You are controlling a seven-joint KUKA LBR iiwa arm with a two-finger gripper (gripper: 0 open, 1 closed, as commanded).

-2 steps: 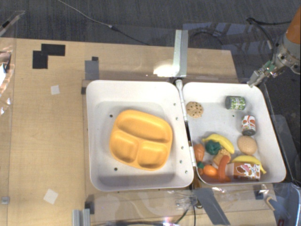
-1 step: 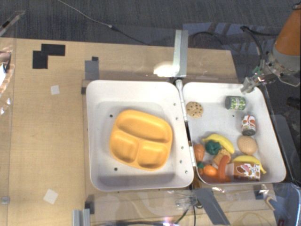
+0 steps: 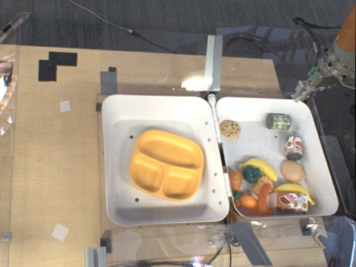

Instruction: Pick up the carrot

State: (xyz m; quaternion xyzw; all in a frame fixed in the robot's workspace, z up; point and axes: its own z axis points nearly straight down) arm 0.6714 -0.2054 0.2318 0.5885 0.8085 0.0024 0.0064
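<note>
The carrot (image 3: 236,179) is a small orange piece lying against the left wall of the right bin (image 3: 317,149), in its near half, beside a dark green item (image 3: 252,174). My gripper (image 3: 309,86) hangs over the far right corner of that bin, well away from the carrot and above the bin's rim. Nothing shows in its grip. The grey arm with its orange band (image 3: 347,35) comes in from the upper right.
The right bin also holds a cookie (image 3: 230,129), a green can (image 3: 278,122), a red can (image 3: 294,147), a tan egg-shaped item (image 3: 292,171), two bananas (image 3: 260,167), a sausage (image 3: 264,196), an orange ball (image 3: 248,202) and a carton (image 3: 290,202). A yellow divided tray (image 3: 166,164) lies in the left bin (image 3: 111,149).
</note>
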